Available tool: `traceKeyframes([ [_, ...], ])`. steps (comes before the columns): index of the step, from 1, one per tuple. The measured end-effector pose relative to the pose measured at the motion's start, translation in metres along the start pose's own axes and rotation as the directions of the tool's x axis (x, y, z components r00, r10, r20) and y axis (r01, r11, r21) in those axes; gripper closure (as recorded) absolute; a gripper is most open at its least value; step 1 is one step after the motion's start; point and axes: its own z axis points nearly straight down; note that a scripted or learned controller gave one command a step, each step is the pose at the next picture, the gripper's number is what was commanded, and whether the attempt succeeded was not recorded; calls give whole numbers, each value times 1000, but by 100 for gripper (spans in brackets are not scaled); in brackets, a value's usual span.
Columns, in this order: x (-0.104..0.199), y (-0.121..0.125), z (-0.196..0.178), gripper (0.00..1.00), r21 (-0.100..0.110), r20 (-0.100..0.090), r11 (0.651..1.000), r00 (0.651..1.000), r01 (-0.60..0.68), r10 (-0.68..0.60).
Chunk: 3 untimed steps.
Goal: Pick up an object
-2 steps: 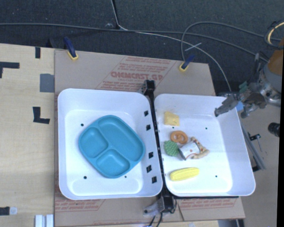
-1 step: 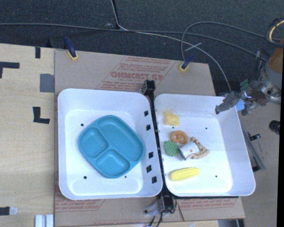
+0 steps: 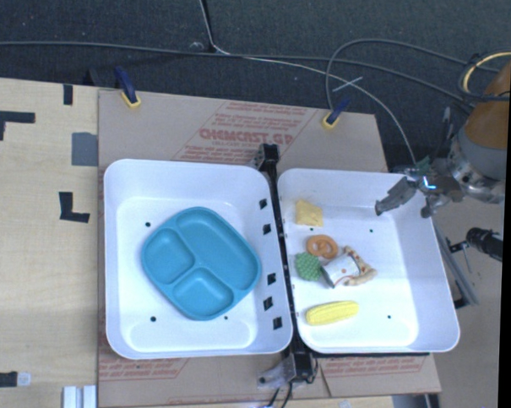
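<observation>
Two shallow white bins sit side by side on a sheet of brown cardboard (image 3: 242,135) laid over a pale wooden bench (image 3: 34,231). The left bin (image 3: 115,320) holds a blue sectioned tray (image 3: 200,262) with three compartments, lying flat near the bin's middle. The right bin (image 3: 428,325) holds a small cluster of toy food toward its left half: a pale yellow wedge (image 3: 308,213) near the upper left, a round orange pretzel-like piece (image 3: 321,246) below it, a green leafy piece (image 3: 308,265) just beside and below that, a white and brown packet-like item (image 3: 347,268) touching the right side of the green piece, and a yellow corn cob (image 3: 331,312) lying on its side nearer the front wall, apart from the rest. The arm reaches in from the right, and its gripper (image 3: 408,197) hangs over the upper right part of the right bin, near the rim, well apart from the cluster of toys. Its two dark fingers (image 3: 391,201) are spread wide, with nothing between them. Two clamps, one blue and yellow (image 3: 127,90) and one yellow (image 3: 334,116), pin the cardboard's far edge, and dark cables (image 3: 270,63) trail across the dark floor beyond the bench.
</observation>
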Motion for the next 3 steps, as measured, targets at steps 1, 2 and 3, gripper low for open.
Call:
traceKeyframes([
  [1,3,-11,54,0,1,-1,1000,1000,0,0],
  [2,-3,-15,116,0,2,0,1000,1000,-1,1],
  [3,-2,-13,102,100,-3,0,1000,1000,1,-1],
])
